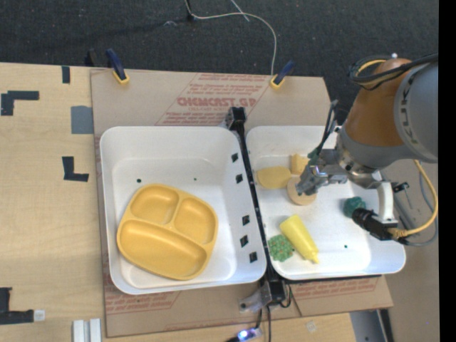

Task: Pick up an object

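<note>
Two bins [114,148]; gripper [308,184] over tan disc [302,195], finger state indiscernible, bare floor rightward.

The arm [399,112] is running out of the right edge, so its upper part is cut off. The gripper [311,184] is sitting low over a tan round piece [302,194] in the right bin [385,262]; its fingertips are too small and blurred to tell apart, and the piece's upper right part is hiding under them. A teal object [354,206] is lying partly behind the arm's black fitting [372,223]; shape unclear. The worktop [43,191] is running past the left and bottom edges.
</note>
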